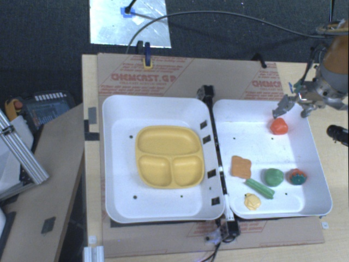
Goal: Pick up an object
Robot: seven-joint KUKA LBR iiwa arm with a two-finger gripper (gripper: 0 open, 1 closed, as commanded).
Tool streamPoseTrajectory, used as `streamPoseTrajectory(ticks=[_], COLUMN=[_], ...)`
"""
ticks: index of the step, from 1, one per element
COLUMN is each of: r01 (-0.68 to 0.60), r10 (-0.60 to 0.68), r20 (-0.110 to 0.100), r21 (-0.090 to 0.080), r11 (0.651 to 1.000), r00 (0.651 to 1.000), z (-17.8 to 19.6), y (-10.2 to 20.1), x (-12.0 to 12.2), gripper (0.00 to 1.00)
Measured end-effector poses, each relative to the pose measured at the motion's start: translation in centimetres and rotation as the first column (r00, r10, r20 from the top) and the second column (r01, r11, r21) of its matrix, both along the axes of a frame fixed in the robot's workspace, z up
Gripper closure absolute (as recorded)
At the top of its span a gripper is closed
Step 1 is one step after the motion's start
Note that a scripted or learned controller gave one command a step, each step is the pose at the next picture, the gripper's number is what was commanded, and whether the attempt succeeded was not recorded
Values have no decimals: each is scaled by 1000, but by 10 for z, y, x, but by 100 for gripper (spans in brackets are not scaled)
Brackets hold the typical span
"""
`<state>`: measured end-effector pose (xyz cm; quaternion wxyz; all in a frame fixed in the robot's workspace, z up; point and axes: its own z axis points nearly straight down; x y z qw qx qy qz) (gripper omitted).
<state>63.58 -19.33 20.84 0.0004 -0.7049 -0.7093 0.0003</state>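
Now we are hovering the gripper (294, 107) with its jaws apart and holding nothing. We are seeing the orange-red ball (279, 126) lying just below the jaws in the right bin (316, 162), not touching them.

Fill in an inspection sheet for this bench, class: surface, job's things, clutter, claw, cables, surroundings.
Surface: two white bins; left bin, right bin.
Job's things: in the right bin, red-orange ball, orange piece, green ball, green stick, yellow piece, red-and-teal toy.
Clutter: yellow divided tray in the left bin.
Claw: claw open above the red-orange ball, holding nothing.
Cables: black cable behind the bins.
Surroundings: foil sheet, cardboard.
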Motion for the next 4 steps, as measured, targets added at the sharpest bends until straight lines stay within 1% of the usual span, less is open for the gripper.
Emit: streamPoseTrajectory(ticks=[1, 2, 3, 4], r01=[0, 4, 1, 1], r10=[0, -4, -1, -1], r20=[-1, 12, 17, 8], r21=[0, -7, -6, -2], r11=[1000, 1000, 1000, 1000], r00=[1000, 1000, 1000, 1000], z=[-56, -90, -78, -19], y=[9, 6, 7, 14], x=[5, 5, 7, 2], gripper=[0, 0, 100, 100])
